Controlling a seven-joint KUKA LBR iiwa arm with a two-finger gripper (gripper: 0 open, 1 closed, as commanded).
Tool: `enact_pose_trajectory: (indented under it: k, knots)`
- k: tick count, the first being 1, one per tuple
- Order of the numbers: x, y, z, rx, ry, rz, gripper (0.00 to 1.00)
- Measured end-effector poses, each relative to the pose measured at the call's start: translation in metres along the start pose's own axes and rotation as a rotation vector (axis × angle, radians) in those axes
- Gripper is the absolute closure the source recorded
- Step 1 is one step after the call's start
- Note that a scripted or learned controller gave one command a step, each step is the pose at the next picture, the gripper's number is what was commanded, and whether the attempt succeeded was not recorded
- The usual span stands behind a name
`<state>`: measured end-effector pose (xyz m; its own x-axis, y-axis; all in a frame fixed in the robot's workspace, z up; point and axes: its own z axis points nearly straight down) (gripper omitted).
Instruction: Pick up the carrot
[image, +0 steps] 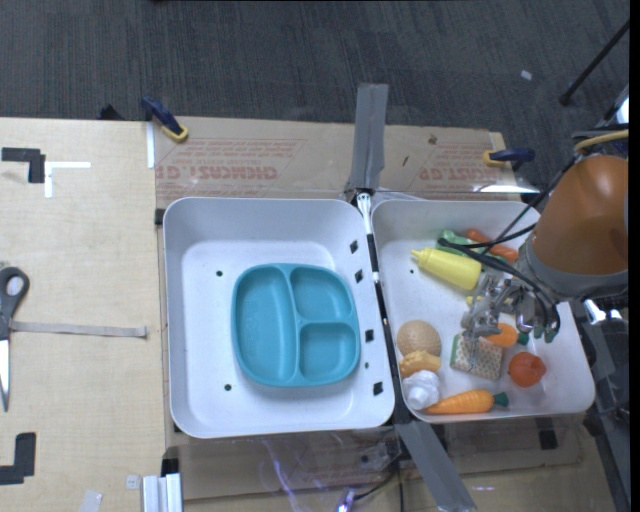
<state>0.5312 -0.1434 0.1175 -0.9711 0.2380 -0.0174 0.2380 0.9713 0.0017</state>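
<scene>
An orange carrot (463, 403) with a green stem end lies along the front wall of the right bin (560, 400). My gripper (489, 322) hangs low over the middle of that bin, behind the carrot and apart from it. Directly beside the gripper lies a small orange piece (503, 336), and a speckled tan square (478, 357) sits just in front of it. The grey arm with its orange band (590, 215) comes in from the right and hides the bin's far right corner.
Also in the right bin: a yellow bottle (450, 266), a brown roll (418, 336), a white lump (421, 386), a red tomato (527, 369), and an orange and green item (474, 238) at the back. The left bin (185, 330) holds a teal divided plate (297, 324).
</scene>
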Motion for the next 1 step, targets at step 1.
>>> enact_pose_trajectory:
  k: [1]
  knots:
    - [-0.0024,0.0004,-0.0099,0.001,-0.006,-0.002,1.0]
